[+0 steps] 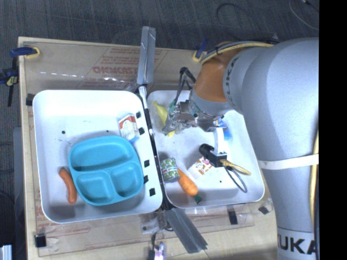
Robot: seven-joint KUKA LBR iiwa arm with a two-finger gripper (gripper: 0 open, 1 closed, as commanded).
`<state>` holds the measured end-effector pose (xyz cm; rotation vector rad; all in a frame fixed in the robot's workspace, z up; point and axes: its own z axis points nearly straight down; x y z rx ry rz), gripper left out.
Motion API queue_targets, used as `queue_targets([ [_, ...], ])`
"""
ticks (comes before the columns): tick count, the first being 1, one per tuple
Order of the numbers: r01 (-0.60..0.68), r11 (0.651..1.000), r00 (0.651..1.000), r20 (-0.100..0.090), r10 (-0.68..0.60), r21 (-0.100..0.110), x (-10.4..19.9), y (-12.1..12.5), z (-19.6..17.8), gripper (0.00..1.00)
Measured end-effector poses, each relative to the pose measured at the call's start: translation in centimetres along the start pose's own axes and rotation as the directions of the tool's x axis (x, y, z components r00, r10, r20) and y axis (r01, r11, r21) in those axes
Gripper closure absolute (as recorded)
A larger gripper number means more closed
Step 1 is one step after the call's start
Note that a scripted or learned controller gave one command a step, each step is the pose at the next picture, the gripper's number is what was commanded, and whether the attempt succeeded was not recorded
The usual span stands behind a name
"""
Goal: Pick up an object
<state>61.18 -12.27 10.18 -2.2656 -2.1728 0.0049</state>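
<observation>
My gripper (172,123) is low in the right bin (246,161), at its far left part. A yellow banana-like object (160,112) lies just left of it, touching or nearly touching the gripper's tip. Nearer the front of the same bin lie a green can (168,168), an orange carrot (187,184) and a small red-and-white packet (204,166). The arm's wrist hides the bin's far middle.
The left bin (49,112) holds a blue divided tray (105,169), an orange-red sausage (68,184) at its left, and a small red-and-white carton (128,127) by the dividing wall. The grey arm (282,123) covers the right side of the bench.
</observation>
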Motion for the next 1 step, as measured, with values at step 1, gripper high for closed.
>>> queue_targets([
  [1, -0.047, 0.999, 0.999, -0.001, 0.047, -0.002, 1.97, 0.82, -9.73, 1.00],
])
